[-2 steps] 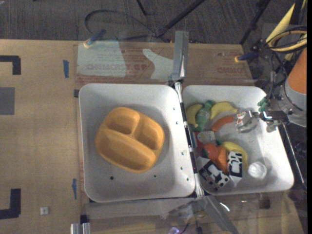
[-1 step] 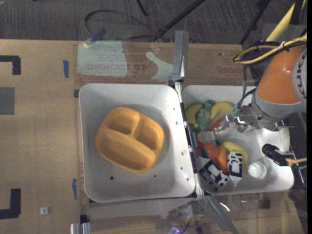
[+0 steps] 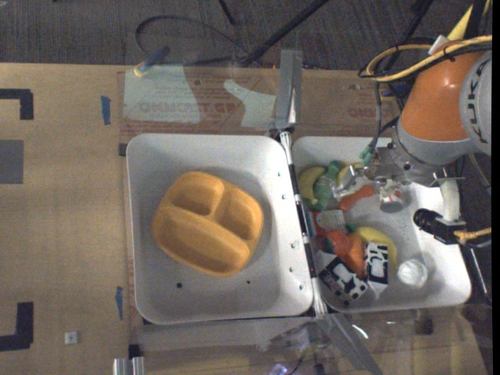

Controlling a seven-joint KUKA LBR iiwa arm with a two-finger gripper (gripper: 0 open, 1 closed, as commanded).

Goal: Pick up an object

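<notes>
My gripper point(image 3: 378, 183) hangs over the back part of the right bin point(image 3: 437, 276), below the arm's orange band point(image 3: 437, 104). Just to its lower left lies a small orange-red piece point(image 3: 357, 198), close to the gripper; whether it is held cannot be seen. Toys are piled along the bin's left side: a yellow banana shape point(image 3: 311, 180), a green item point(image 3: 333, 170), an orange toy point(image 3: 349, 248), a yellow piece point(image 3: 378, 235) and black-and-white cow-patterned items point(image 3: 344, 278). A clear round cup point(image 3: 412, 272) sits at the front right.
The left bin point(image 3: 152, 287) holds an orange divided plate point(image 3: 208, 222). A metal rail point(image 3: 301, 233) separates the two bins. A black cable fitting point(image 3: 436, 225) sticks out by the right bin's right wall. Cardboard covers the bench point(image 3: 62, 209) at the left.
</notes>
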